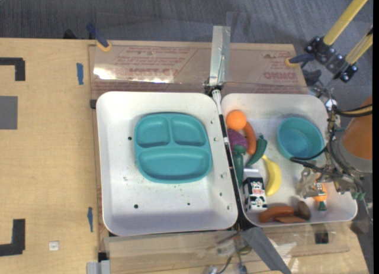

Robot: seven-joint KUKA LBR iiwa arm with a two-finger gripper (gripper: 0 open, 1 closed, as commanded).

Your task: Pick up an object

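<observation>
Two white bins are sitting side by side on the desk (47,148). The left bin (112,202) is holding a teal divided plate (173,147); the right bin (343,208) is holding a teal bowl (301,137), banana (273,175), orange (235,119) and the gripper (317,185).

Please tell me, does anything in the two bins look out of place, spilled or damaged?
Nothing looks spilled or broken. The toy foods, such as the banana and orange, lie crowded along the right bin's left wall, beside the upright teal bowl.
</observation>
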